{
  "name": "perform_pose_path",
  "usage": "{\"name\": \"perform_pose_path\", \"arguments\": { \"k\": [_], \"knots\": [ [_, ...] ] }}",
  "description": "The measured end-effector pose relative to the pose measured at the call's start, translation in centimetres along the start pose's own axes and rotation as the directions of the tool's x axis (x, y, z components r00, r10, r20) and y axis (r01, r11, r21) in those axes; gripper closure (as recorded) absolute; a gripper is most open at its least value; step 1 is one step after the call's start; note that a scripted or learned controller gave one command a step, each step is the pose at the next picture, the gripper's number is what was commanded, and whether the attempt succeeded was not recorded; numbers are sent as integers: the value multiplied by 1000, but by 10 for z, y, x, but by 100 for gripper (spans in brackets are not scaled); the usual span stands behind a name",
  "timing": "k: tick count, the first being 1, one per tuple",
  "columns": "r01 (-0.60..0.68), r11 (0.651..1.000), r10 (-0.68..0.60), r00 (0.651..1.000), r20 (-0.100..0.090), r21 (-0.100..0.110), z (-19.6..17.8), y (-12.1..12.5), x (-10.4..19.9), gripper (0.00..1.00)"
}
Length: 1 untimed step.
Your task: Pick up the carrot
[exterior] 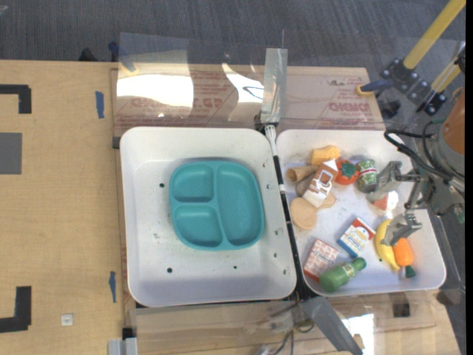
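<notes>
Down in the right white bin [436, 272], the grey gripper [403, 231] sits low over the small orange carrot [403, 253], just beside a yellow banana [383, 244]. A green cucumber [343, 274] lies near the front wall. The left white bin [140, 220] carries a teal divided plate [217, 204].

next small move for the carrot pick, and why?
Probably a short drop straight onto the small orange carrot, then close. The hand sits just above it in the right white bin, and the yellow plastic banana lies against the carrot's left side, so a sideways approach risks catching it.
</notes>
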<state>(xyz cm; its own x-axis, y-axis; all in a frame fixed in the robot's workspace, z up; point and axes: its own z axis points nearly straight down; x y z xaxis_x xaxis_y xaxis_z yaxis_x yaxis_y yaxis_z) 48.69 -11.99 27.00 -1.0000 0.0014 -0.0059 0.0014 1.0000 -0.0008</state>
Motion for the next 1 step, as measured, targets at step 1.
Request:
{"name": "perform_pose_path", "arguments": {
  "k": [1],
  "knots": [
    [-268, 963, 268, 963, -4, 2, 160, -82, 3, 0]
  ]
}}
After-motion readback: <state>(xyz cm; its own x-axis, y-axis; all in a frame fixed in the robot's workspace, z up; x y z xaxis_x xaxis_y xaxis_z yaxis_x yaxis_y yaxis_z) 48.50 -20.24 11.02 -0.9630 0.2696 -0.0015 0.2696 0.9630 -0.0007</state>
